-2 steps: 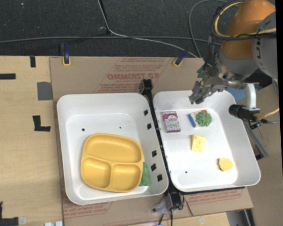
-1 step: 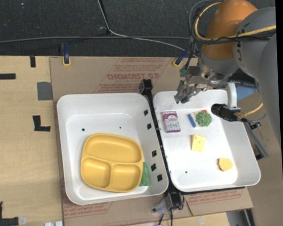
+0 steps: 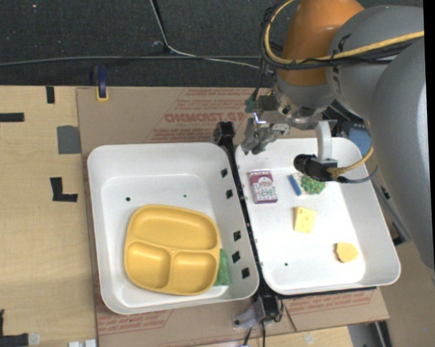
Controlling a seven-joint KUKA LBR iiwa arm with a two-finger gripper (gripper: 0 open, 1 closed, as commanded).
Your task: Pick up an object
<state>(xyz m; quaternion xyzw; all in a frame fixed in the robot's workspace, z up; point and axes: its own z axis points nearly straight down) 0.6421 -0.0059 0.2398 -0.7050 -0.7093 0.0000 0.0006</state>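
Several small things lie in the right bin [image 3: 380,266]: a pink-and-white card pack [image 3: 262,187] with print too small to read, a yellow cheese wedge [image 3: 304,220], a yellow-orange lump [image 3: 346,253], a blue strip [image 3: 295,184], and a green piece [image 3: 315,186]. Red lettering on the worktop's cardboard [image 3: 193,113] is unreadable. Whether the claw [image 3: 258,140] is apart or together cannot be told.

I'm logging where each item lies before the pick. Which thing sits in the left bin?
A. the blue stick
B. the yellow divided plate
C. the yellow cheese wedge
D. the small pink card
B: the yellow divided plate lies in the left bin, with a green thing tucked at its right edge, while the cheese wedge, pink card and blue stick all lie in the right bin.
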